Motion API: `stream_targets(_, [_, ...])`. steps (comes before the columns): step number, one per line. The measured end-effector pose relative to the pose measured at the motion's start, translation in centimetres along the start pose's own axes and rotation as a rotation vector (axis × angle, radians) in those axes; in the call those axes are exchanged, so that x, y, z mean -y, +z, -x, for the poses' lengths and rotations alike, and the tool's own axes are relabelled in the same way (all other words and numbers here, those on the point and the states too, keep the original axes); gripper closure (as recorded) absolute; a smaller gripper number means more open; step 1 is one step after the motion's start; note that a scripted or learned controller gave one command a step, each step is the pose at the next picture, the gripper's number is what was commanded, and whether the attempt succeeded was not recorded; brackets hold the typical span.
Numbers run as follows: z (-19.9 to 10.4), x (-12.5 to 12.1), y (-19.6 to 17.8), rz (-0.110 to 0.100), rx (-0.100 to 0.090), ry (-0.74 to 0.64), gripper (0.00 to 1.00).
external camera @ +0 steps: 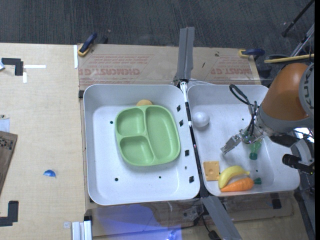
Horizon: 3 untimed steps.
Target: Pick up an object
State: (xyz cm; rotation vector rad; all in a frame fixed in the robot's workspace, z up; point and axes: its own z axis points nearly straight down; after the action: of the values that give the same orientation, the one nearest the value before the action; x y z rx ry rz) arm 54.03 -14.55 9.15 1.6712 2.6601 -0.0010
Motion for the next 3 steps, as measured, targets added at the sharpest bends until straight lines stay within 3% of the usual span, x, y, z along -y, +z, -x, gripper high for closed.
stream_targets(1, [-1.8, -5.8, 0.0, 0.001, 0.001, -0.051, 0.0])
stream_targets(2, [0.8, -11.6, -0.1, 0.002, 0.002, -0.107, 0.0])
stream_targets(3, [0.8, -11.7, -1.1, 0.004, 0.006, -0.109, 1.0])
